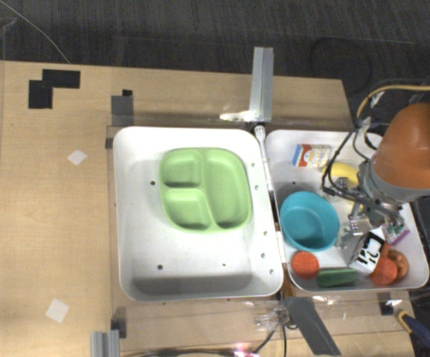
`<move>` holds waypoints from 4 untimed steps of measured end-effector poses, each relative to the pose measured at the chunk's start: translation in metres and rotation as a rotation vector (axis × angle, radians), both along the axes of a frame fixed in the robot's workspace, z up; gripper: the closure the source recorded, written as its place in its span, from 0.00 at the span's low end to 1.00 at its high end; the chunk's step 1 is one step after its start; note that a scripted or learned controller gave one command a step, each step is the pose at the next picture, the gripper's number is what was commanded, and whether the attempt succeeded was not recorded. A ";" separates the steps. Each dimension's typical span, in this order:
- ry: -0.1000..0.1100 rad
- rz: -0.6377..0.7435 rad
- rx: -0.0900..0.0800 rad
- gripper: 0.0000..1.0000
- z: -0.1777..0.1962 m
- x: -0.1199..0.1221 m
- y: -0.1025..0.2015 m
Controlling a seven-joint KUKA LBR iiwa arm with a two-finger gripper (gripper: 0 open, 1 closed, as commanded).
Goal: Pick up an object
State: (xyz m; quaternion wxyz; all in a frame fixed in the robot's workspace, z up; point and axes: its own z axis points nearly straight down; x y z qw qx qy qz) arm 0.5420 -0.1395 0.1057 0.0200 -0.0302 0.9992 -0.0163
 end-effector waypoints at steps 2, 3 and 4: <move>0.025 -0.145 0.034 0.00 -0.017 0.077 0.006; 0.073 -0.207 0.044 0.00 -0.017 0.120 -0.009; 0.023 -0.205 0.038 1.00 0.000 0.130 -0.009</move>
